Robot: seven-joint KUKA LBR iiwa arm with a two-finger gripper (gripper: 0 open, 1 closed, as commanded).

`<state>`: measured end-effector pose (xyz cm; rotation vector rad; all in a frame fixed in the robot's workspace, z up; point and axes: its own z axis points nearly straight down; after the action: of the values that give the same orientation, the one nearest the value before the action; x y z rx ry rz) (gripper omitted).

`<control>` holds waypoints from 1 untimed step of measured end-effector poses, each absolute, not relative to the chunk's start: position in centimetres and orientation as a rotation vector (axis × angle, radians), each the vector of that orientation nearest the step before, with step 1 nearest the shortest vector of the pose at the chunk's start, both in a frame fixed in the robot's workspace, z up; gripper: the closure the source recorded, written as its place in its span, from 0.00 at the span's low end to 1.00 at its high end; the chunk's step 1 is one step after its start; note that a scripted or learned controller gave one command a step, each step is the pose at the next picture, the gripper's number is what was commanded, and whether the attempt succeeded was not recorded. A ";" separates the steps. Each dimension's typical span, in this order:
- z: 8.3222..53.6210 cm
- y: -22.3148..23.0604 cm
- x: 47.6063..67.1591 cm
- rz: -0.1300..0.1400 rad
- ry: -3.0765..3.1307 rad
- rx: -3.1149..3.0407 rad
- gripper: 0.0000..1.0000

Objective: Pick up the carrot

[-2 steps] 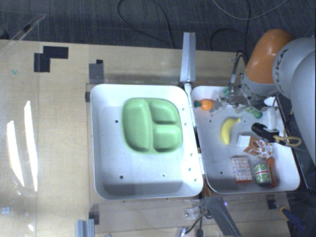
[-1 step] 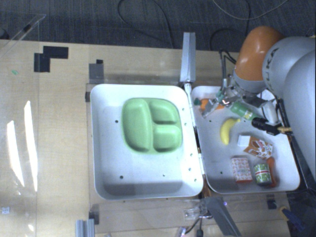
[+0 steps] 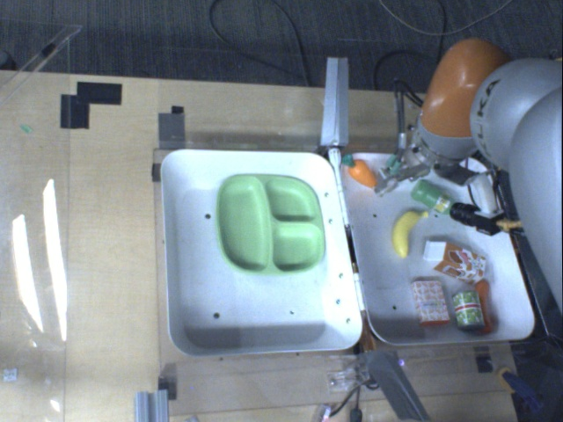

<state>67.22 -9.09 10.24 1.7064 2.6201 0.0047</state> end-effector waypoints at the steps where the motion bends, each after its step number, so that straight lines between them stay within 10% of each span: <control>1: 19.7 -3.9 67.0 0.008 2.408 2.009 1.00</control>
<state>67.04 -3.90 19.65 2.0092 2.4079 0.0080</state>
